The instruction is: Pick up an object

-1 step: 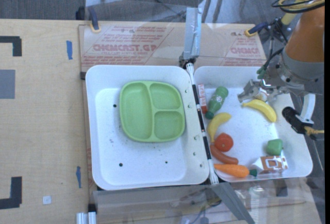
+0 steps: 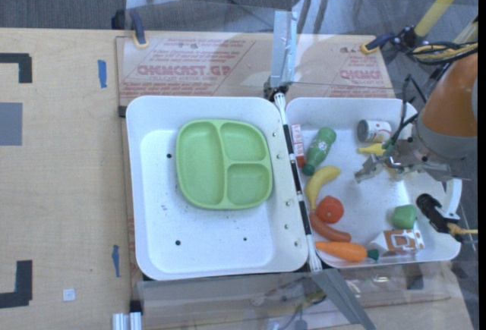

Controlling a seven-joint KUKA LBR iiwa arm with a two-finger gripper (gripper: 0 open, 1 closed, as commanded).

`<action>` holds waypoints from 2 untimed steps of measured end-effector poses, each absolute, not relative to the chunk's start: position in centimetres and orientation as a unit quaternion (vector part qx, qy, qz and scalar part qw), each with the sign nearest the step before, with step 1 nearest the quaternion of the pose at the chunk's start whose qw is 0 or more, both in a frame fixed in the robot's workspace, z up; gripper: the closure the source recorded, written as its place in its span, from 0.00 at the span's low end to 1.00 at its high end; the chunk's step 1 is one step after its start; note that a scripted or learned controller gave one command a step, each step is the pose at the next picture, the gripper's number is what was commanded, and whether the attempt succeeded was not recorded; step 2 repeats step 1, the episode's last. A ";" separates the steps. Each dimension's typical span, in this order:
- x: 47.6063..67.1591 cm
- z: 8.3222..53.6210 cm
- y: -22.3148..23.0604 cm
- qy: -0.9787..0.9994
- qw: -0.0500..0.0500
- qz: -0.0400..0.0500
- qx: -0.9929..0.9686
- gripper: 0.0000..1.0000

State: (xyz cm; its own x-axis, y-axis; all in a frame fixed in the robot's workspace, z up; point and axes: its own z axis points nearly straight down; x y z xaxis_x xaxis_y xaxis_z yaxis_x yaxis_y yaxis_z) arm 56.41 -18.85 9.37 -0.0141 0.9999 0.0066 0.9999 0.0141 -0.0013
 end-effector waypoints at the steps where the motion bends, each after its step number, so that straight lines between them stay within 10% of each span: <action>1: 64.3 8.8 -19.2 -0.631 0.007 0.002 -0.776 0.00; 2: 64.3 8.8 -19.2 -0.631 0.007 0.002 -0.776 0.00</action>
